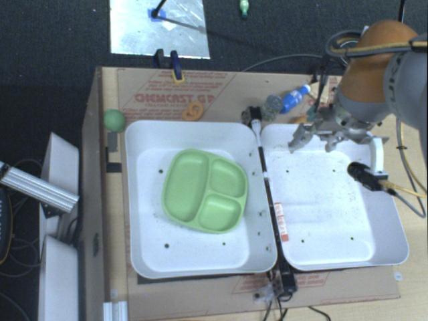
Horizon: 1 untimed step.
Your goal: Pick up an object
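Note:
A light green divided plate [204, 190] lies flat in the left white bin [150, 246]. My gripper [314, 140] hangs over the far edge of the right white bin [374, 246], well to the right of the plate. Its two grey fingers [298, 138] are spread apart and nothing is between them. The orange band of the arm [378, 42] sits above the wrist at the upper right.
A black divider [266, 179] runs between the bins. Behind them on the cardboard lie a blue bottle [292, 99], an orange ring [192, 111] and a green ball [114, 120]. A black fitting with a cable [366, 174] juts over the right bin's right side.

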Each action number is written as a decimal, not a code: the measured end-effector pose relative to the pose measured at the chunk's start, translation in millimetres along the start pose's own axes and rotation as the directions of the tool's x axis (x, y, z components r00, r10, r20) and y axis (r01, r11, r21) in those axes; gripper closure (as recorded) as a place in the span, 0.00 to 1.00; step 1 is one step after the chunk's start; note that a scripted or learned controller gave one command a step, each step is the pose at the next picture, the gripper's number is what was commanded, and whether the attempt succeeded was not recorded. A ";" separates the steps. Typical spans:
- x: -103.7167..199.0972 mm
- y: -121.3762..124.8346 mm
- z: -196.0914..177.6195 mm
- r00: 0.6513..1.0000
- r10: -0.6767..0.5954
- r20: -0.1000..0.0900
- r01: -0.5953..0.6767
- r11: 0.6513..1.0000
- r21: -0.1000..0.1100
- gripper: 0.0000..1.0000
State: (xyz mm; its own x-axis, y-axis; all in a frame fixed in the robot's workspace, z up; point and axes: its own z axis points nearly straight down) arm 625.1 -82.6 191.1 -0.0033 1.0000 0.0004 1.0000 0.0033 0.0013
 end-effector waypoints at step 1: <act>-37.6 15.6 107.5 1.000 0.003 0.001 -0.003 1.000 0.001 0.00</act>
State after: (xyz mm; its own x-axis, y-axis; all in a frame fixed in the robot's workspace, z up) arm 640.9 -120.1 83.7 -0.0007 1.0000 -0.0007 1.0000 0.0007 0.0007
